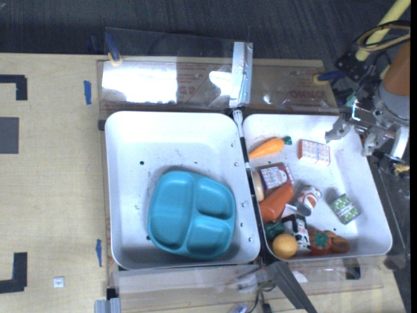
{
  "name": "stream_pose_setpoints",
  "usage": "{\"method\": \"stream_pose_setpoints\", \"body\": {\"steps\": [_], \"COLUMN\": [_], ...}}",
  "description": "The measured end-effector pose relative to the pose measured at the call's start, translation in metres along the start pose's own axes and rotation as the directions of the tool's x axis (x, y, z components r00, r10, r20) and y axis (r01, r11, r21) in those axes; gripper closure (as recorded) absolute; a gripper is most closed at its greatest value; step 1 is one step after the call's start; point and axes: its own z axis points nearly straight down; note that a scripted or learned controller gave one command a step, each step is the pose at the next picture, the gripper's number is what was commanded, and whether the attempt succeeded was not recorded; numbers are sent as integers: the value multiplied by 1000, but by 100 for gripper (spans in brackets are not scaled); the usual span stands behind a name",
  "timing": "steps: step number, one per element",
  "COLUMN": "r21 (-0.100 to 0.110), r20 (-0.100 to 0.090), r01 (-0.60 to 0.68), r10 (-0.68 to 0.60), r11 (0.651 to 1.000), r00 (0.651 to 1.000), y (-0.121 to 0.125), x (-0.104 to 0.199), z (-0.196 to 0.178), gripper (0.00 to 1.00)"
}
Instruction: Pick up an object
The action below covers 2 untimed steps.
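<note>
Arm poised at the right bin's (381, 237) far right corner, end effector (355, 128) state impossible to tell. Smooth orange carrot (268, 147) lies near that bin's far left corner; teal plastic plate (192, 214) next door.

Both white bins (124, 175) look like smooth, faintly glossy plastic. The blue divided tray (192, 214) at 7 o'clock looks matt plastic. The bench (45, 188) at 9 o'clock looks like pale matt wood.

teal tray (192, 219), orange carrot (268, 147), white bins (124, 132)
</note>
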Motion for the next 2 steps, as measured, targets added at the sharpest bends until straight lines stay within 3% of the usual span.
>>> {"method": "stream_pose_setpoints", "body": {"steps": [1, 2], "r21": [12, 7], "r20": [-1, -2], "r01": [50, -56], "r10": [-50, 56], "r11": [999, 998], "r00": [999, 998], "y": [-71, -149], "x": [10, 69], "z": [60, 36], "gripper": [0, 0]}}
